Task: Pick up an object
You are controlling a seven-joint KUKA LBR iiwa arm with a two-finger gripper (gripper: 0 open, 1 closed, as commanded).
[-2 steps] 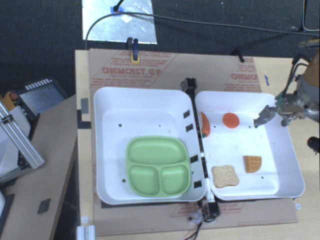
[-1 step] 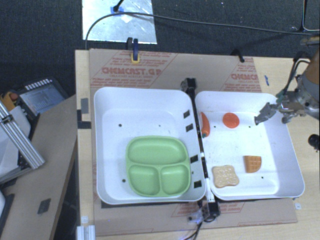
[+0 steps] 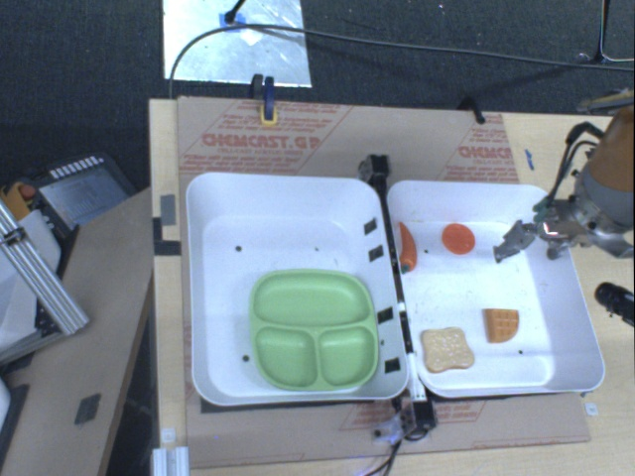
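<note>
Two white bins sit side by side on the counter (image 3: 327, 127). The left bin (image 3: 213, 266) carries a green divided plate (image 3: 313, 327), set toward its near edge. The right bin (image 3: 566, 310) holds the candidate objects: an orange-red carrot-like piece (image 3: 407, 247) lying along the divider wall, a red-orange round piece (image 3: 457, 238) just beside it toward the far side, a cracker-like tan slice (image 3: 446, 348) near the front wall, and a small orange waffle-like square (image 3: 501, 324) to its right. All four lie loose on the bin floor, well apart from each other, which should leave room for a grasp.

The gripper (image 3: 516, 241) hangs over the right bin's far right portion, nearest the round piece but apart from it. Whether it is open or closed cannot be told at this resolution; nothing is seen in it. Judgement: approach stage, no object yet picked.
</note>
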